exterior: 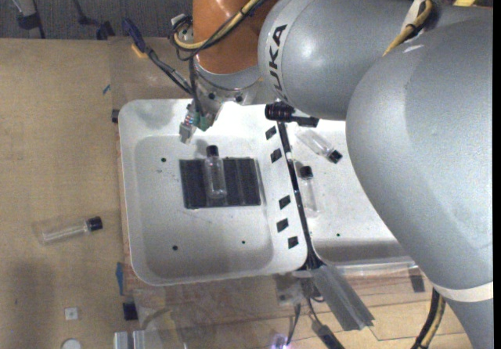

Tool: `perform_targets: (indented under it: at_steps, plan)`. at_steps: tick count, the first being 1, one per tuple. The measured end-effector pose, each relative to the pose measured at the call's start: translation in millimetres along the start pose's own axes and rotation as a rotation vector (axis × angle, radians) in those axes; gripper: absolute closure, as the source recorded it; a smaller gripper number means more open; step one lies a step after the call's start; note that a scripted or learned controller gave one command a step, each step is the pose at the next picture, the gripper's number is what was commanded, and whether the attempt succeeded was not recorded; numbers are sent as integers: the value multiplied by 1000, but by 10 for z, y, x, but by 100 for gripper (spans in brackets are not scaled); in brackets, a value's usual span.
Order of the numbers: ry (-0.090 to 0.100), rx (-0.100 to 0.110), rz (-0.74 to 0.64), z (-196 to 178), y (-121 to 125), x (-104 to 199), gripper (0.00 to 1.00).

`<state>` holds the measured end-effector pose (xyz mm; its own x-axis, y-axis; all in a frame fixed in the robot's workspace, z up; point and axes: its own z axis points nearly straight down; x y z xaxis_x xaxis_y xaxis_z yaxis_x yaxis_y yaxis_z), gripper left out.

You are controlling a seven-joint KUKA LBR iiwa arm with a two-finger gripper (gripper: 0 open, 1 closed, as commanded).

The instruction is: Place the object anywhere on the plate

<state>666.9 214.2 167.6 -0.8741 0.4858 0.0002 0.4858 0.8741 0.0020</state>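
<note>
1. Gripper [190, 127] hanging over the far rim of the left bin [149, 257], just beyond the far-left corner of the plate [243, 181]; impossible to tell whether clenched or released, and nothing visibly caught in it.
2. Grey arm [337, 50] with its orange band [223, 15] reaching in from the right and covering the far-right part of the view, including much of the right bin [356, 242].
3. Dark ribbed plate lying flat near the middle of the left bin, its edges roughly square to the bin walls.
4. Clear vial [214, 171] with a dark cap resting on the plate, a little left of the plate's centre, apart from the gripper.
5. Long axis of the vial running near to far, cap end pointing far, toward the gripper; lying on its side.
6. Open white floor around the plate: a broad strip to the left, a broad strip on the near side, narrower strips on the far and right sides.
7. Thin black rod [296, 183] standing along the divide between the two bins, just right of the plate, closing off that side.
8. In the right bin, two more clear vials [307, 187] [322, 145] lying beside the rod, well apart from the plate.
9. Outside the bins, another capped vial [70, 228] lying on the brown bench [55, 120] to the left, long axis running left to right, cap to the right.
</note>
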Motion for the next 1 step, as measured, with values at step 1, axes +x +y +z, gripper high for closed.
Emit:
perform_targets:
  at_steps: [1]
  plan:
    - [1,0,-428,70,-372,885,100]
